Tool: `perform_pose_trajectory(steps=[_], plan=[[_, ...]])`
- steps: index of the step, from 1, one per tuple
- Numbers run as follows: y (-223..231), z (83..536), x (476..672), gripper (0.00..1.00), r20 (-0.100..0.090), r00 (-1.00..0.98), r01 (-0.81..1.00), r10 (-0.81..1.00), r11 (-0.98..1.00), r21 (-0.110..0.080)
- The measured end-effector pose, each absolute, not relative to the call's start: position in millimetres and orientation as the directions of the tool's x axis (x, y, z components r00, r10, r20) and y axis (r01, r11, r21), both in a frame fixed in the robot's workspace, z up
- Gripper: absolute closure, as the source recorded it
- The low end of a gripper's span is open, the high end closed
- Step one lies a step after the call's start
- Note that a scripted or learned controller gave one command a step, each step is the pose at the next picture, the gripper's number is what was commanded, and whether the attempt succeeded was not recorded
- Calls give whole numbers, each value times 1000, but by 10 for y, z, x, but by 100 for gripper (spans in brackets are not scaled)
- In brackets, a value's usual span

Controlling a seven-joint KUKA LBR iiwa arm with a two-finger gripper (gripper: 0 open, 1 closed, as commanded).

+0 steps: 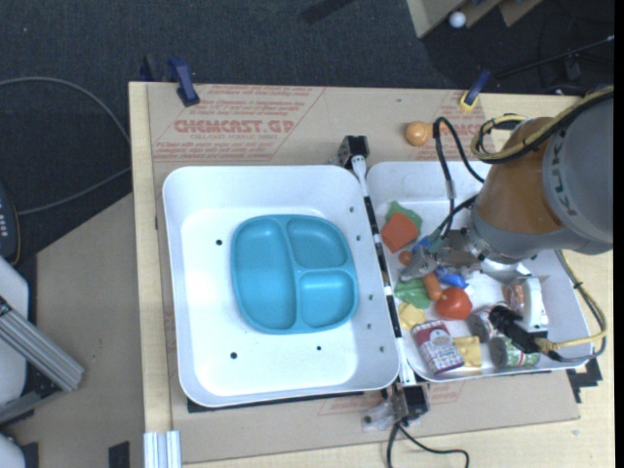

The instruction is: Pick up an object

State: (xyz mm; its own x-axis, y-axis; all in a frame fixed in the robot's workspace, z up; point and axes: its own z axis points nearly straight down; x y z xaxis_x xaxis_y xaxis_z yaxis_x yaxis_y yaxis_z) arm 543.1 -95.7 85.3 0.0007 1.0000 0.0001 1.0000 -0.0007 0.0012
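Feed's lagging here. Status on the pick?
Gripper down in right bin, among the clutter; finger state unreadable. Nothing seen in grasp. Red tomato-like piece and orange block close by. Blue tray in left bin.

Red printed lettering reading "CHEMCAST G.P" runs across the brown protective sheet (239,115) covering the bench, at twelve o'clock from the left white bin (185,213); smaller lines around it are illegible.
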Motion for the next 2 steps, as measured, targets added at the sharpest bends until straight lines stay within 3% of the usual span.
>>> perform_pose_trajectory(steps=[1,2], plan=[[-993,857,4961,0,0,1,1000,1000,-1,2],[-988,953,4966,100,0,2,1000,1000,-2,5]])
